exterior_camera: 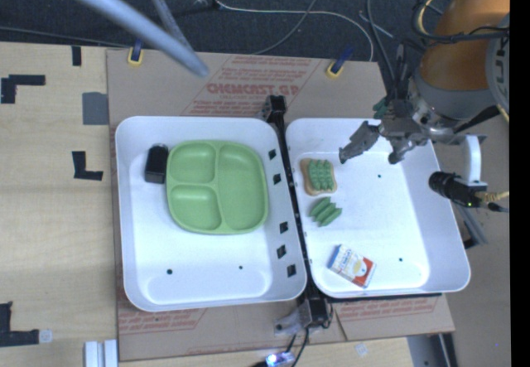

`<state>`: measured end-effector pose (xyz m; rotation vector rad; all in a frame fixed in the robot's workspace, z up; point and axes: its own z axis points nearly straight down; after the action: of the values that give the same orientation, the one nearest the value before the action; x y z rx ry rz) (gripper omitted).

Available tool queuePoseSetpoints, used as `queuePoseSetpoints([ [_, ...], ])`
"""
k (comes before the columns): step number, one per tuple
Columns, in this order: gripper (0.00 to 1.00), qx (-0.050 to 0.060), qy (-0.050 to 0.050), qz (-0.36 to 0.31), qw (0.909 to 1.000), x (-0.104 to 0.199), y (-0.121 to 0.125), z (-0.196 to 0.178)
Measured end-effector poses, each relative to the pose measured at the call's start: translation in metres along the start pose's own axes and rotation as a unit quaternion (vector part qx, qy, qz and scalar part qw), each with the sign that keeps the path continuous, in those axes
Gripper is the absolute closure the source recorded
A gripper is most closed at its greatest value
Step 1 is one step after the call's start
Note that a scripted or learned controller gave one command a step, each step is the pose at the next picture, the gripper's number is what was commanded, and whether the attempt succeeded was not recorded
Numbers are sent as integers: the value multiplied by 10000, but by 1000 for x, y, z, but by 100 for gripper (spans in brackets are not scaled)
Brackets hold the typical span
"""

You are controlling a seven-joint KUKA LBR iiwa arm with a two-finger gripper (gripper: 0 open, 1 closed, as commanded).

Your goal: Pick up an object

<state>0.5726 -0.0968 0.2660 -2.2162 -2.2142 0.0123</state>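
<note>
We look down on two shallow white bins set side by side on a cardboard sheet (248,79). The gripper (377,149) hangs over the far part of the right bin (418,229), its two dark fingers (358,144) spread wide with only bare white floor between them — nothing is held. The grey arm (460,42) with its orange band comes in from the right, above that bin's far right corner.

In the right bin we see three things. A sandwich-like piece with green filling (318,176) lies near the left wall, just left of and nearer us than the left fingertip, apart from it. Just in front of that lies a small green pea pod (325,212). Well apart, toward the near edge, lies a small white, blue and red packet (352,265), tilted.

In the left bin (199,282) a green divided plate (217,187) sits toward the far side, and a small black object (156,164) lies touching or just beside its left rim — we cannot tell which.
</note>
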Motion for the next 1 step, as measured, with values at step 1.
queuePoseSetpoints([
  [1,0,-53,-6,-11,10000,0,2,-5],
])
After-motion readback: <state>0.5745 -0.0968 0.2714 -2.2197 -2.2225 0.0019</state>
